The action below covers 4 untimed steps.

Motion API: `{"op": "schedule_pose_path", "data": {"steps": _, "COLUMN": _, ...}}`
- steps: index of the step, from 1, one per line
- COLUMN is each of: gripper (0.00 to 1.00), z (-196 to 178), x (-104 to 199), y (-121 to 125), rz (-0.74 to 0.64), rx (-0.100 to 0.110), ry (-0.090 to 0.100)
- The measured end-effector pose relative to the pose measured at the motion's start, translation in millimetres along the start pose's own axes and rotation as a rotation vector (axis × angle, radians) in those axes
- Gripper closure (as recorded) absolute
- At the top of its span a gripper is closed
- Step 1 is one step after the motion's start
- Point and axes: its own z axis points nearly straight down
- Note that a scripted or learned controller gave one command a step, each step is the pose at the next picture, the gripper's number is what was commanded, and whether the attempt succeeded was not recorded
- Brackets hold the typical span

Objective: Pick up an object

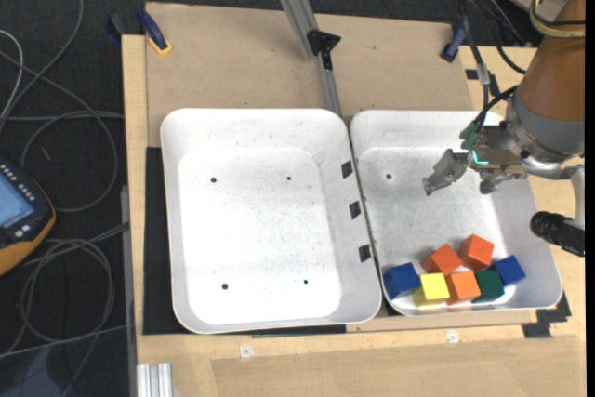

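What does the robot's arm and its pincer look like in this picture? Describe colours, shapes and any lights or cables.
The arm is a thick rounded column with a broad orange band above a grey wrist section. Its pincer is grey metal with two angular fingers and a small teal light near its base. Thin black cables run along the wrist.

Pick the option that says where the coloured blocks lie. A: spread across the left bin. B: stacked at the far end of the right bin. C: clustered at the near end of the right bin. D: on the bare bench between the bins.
C: the coloured blocks sit bunched together at the near end of the right bin, below the end effector.
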Motion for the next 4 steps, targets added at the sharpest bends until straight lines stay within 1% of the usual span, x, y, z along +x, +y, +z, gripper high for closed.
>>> {"op": "schedule_pose_path", "data": {"steps": 1, "gripper": 0.0, "z": 62.5, "x": -0.8, "y": -4.4, "rz": 0.001, "rx": 0.009, "ry": 0.001}}
{"op": "schedule_pose_path", "data": {"steps": 2, "gripper": 0.0, "z": 111.1, "x": -8.5, "y": -0.4, "rz": 0.002, "rx": 0.008, "ry": 0.001}}
{"op": "schedule_pose_path", "data": {"steps": 3, "gripper": 0.0, "z": 172.8, "x": -6.8, "y": 3.8, "rz": 0.001, "rx": 0.009, "ry": 0.002}}
{"op": "schedule_pose_path", "data": {"steps": 4, "gripper": 1.0, "z": 158.4, "x": -6.8, "y": 6.1, "rz": 0.001, "rx": -0.001, "ry": 0.001}}
